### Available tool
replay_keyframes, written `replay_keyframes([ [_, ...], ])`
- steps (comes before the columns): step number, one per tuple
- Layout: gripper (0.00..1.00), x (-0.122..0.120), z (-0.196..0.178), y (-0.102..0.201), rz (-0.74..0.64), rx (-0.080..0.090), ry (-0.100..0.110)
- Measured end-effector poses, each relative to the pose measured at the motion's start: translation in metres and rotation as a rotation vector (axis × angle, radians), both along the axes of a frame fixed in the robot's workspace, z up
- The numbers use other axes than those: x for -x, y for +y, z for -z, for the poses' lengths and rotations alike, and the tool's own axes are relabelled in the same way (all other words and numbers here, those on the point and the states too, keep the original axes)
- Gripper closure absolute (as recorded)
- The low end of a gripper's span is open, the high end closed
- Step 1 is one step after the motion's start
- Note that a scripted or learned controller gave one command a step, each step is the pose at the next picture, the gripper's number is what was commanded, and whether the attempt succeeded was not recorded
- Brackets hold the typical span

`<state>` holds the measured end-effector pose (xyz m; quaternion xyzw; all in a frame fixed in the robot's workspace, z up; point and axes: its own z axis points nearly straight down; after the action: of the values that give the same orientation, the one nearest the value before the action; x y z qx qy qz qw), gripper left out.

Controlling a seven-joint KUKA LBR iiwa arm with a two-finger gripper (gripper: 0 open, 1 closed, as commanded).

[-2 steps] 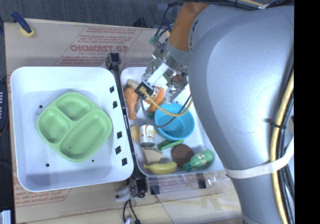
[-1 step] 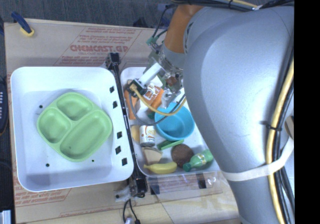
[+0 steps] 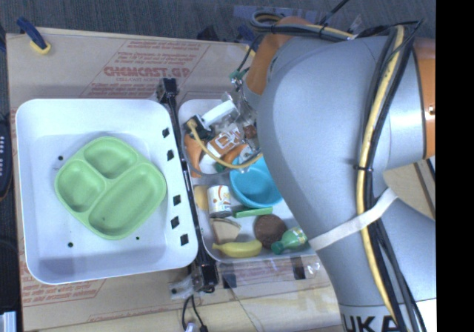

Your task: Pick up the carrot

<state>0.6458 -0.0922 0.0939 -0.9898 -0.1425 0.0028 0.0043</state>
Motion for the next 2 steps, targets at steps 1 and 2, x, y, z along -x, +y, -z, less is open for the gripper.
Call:
replay_keyframes([
  [1,0.00,0.0575,-0.1029,0.0580,-0.029,-0.001,-0.006],
  [2,0.00,0.0649,-0.0969,0.0489,0.047,0.002,0.009],
])
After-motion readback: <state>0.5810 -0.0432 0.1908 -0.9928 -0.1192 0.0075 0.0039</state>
